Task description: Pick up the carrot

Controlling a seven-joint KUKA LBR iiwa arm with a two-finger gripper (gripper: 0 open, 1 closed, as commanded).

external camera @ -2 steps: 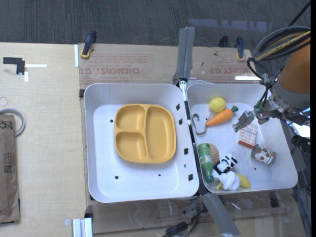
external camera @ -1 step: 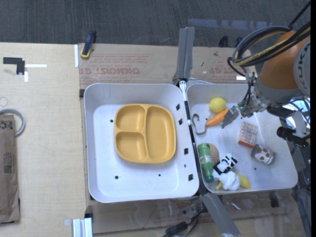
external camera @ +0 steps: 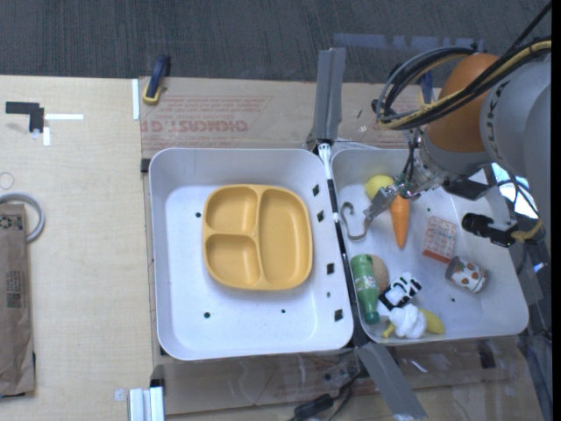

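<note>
The carrot is orange and tapered, with its thick end up and its tip pointing toward the front of the right bin. My gripper is right at the carrot's thick end, touching or very close to it. The wrist and its cables come in from the upper right and hide how the gripper meets the carrot. I cannot tell whether the carrot rests on the bin floor or hangs off it.
A yellow lemon and a metal hook lie left of the carrot. A red-and-white packet and a small can lie to its right. A green bottle and a panda toy sit in front. The left bin holds a yellow divided plate.
</note>
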